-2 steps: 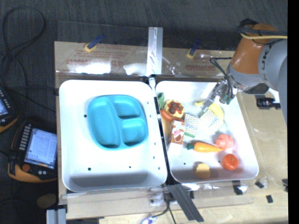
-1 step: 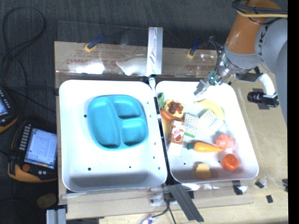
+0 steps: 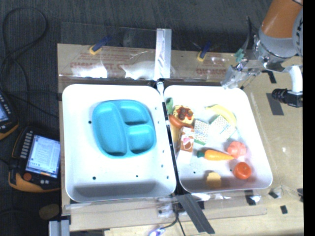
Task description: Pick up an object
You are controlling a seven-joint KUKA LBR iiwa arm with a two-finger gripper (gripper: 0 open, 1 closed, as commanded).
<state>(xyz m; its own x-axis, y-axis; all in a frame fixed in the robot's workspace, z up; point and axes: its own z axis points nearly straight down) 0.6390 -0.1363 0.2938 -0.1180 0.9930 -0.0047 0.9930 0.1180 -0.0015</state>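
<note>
Single fixed camera, mounted above the bench (image 3: 285, 146), looking down at a slant. Both white bins fall in frame side by side: left bin (image 3: 74, 146), right bin (image 3: 256, 127). Moderate distance; dark floor visible beyond the far edge and at left. Arm (image 3: 283, 23) enters from upper right.

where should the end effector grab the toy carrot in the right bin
Grip the carrot across its orange body near the middle, coming straight down from above. It lies flat on the right bin floor, running left to right, green top at the left. Close the fingers across the narrow width. There seems to be bare floor on its near side; the pink toy sits close to its right tip.
</note>
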